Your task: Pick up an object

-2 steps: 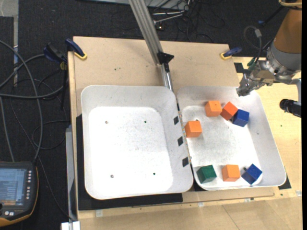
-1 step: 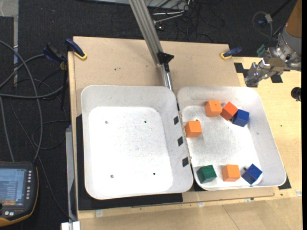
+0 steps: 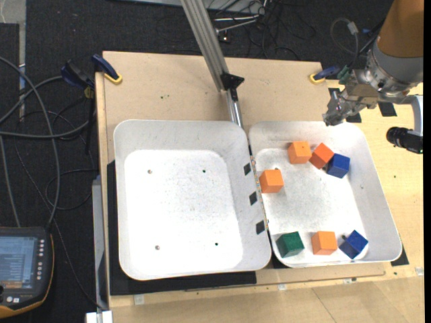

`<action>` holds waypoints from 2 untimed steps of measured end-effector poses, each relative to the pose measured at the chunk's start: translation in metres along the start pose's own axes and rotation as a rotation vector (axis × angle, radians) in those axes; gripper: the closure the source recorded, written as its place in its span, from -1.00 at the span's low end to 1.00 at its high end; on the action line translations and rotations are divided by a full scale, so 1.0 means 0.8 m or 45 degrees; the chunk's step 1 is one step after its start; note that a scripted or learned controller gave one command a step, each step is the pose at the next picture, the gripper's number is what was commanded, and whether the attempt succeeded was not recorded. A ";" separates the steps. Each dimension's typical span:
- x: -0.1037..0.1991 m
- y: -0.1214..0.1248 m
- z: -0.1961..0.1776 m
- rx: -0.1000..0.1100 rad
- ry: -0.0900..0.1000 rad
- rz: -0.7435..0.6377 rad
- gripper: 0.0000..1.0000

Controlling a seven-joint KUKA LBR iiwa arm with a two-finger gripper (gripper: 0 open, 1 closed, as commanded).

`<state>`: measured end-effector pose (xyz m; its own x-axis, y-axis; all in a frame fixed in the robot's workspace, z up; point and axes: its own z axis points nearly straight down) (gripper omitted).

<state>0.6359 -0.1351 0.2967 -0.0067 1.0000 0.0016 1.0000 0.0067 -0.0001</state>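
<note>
The right bin point(image 3: 367, 173) holds several small cubes. An orange cube point(image 3: 300, 152), an orange-red cube point(image 3: 322, 155) and a blue cube point(image 3: 338, 165) cluster near its far side. Another orange cube point(image 3: 271, 180) lies by the bin's left wall. Along the near edge sit a green cube point(image 3: 291, 243), an orange cube point(image 3: 324, 242) and a blue cube point(image 3: 353, 243). My gripper point(image 3: 335, 118) hangs above the bin's far rim, up and to the right of the far cluster, with nothing seen between its fingers.
The left bin point(image 3: 178, 194) lies beside the right one. A slanted metal pole point(image 3: 209, 39) crosses the bench top to the bins' junction. Clamps point(image 3: 108, 69) sit at the bench's far corners. Cables and a pendant point(image 3: 23, 268) lie off the left side.
</note>
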 end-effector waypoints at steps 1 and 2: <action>0.064 -0.004 0.024 0.003 0.000 -0.001 1.00; 0.130 -0.023 0.050 0.004 0.000 -0.001 1.00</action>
<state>0.6166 -0.0314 0.2565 -0.0076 1.0000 0.0020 1.0000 0.0076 -0.0035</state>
